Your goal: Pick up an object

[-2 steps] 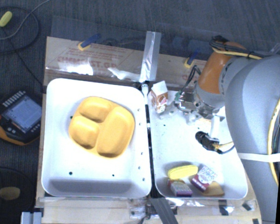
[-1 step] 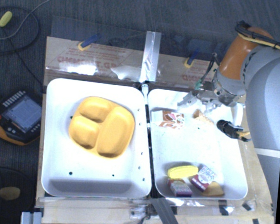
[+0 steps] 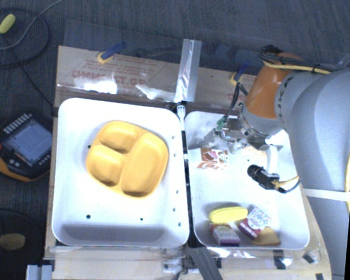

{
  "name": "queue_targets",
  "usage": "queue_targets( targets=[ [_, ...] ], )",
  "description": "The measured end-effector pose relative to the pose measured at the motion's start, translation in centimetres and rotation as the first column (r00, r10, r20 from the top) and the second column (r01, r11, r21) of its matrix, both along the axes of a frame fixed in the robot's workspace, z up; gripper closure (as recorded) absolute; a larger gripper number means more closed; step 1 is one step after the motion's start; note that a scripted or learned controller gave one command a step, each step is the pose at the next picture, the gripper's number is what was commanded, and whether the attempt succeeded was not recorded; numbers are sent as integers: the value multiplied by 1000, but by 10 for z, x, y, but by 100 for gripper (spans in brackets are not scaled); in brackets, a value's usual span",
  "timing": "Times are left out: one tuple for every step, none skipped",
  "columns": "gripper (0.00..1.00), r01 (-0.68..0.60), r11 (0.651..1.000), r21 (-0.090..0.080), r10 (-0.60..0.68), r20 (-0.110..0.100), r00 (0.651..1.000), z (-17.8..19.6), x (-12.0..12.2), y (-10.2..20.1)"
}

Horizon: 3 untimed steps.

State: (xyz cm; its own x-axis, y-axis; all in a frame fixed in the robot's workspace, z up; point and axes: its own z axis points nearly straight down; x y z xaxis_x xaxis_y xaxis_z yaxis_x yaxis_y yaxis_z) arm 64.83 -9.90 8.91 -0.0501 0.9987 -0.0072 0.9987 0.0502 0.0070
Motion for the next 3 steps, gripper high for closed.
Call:
queue_targets(
  targets=[
    [0,-1,1000,3,1,1,1000,0,-34,-13],
    [0,-49,999,4,49,4,999,1,-86,-19],
    [0,106,994,4,-106,11,994,2,-157,-9]
  ],
)
